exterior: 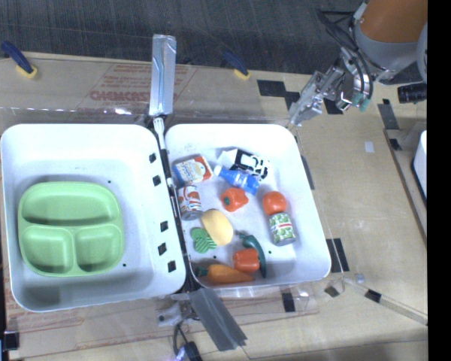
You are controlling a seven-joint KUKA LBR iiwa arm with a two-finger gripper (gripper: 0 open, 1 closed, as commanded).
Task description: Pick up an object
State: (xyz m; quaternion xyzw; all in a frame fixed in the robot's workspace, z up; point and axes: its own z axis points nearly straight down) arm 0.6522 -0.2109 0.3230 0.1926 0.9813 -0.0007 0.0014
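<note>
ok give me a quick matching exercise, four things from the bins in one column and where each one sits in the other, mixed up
Things:
1. green tray
2. carrot
3. yellow lemon
4. pincer

Places:
A. near edge of the right bin
B. above the right bin's far right corner
C. in the left bin
D. middle of the right bin

Pairs: 1-C, 2-A, 3-D, 4-B
</note>
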